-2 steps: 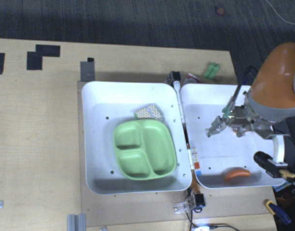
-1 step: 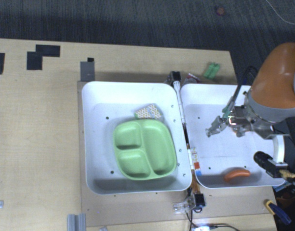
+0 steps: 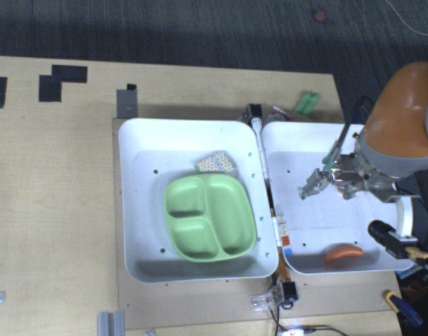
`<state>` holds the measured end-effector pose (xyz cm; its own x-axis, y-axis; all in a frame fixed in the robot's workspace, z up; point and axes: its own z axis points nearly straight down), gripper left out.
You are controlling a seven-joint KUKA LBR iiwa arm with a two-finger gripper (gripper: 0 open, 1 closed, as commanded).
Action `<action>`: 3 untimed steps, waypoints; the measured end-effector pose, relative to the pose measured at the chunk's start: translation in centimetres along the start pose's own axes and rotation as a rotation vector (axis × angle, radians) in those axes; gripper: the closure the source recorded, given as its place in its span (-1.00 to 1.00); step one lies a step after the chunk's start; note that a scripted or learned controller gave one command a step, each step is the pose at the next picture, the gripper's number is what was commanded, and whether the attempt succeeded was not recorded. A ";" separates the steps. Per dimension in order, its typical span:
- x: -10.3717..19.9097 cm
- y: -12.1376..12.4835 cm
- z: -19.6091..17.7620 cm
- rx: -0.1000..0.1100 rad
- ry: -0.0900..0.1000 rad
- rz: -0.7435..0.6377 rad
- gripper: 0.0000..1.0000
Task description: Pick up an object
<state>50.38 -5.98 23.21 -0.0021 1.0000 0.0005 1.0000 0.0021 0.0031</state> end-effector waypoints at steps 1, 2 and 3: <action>0.0 0.0 0.0 0.000 0.000 0.000 -1.00; 0.0 0.0 0.0 0.000 0.000 0.000 -1.00; 0.0 0.0 0.0 0.000 0.000 0.000 -1.00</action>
